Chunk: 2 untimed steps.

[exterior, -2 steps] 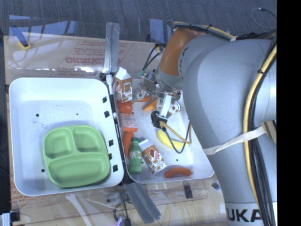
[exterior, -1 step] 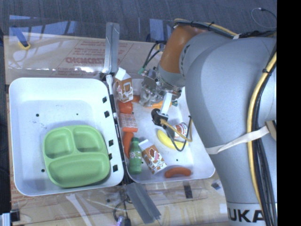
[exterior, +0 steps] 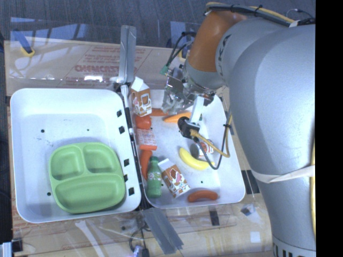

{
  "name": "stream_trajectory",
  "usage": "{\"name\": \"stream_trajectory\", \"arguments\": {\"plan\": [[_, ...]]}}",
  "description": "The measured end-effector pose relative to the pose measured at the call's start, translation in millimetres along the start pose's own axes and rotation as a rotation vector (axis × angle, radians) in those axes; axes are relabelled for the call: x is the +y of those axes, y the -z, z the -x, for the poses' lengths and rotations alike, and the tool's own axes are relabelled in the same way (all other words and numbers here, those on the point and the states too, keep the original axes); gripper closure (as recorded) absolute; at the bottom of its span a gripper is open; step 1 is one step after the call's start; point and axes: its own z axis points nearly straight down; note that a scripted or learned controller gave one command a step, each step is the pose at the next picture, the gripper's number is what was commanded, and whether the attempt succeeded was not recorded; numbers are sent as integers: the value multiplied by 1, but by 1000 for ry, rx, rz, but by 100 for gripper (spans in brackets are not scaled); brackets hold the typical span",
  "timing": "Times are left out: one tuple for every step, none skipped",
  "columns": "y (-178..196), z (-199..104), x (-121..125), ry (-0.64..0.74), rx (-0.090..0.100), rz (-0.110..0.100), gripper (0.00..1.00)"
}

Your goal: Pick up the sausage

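The sausage (exterior: 202, 196) is a short reddish-brown link lying flat at the near right corner of the right bin (exterior: 233, 182). My gripper (exterior: 173, 101) hangs low over the far part of that bin, beside a small carton (exterior: 141, 101) and just above an orange carrot piece (exterior: 176, 118). It is well away from the sausage, which lies on the bin's near side. The grey arm covers the bin's right rim.
The right bin also holds a banana (exterior: 193, 159), a second carton (exterior: 175, 179), a green bottle (exterior: 154, 178), a carrot (exterior: 144, 163) and a red packet (exterior: 146, 138). A green divided plate (exterior: 86, 176) lies in the left bin (exterior: 32, 111).
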Motion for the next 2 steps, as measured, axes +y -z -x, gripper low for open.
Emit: {"name": "stream_trajectory", "arguments": {"plan": [[44,-24,-60,-191,-2,-4,100],[68,-65,-192,-277,-2,-2,100]]}}
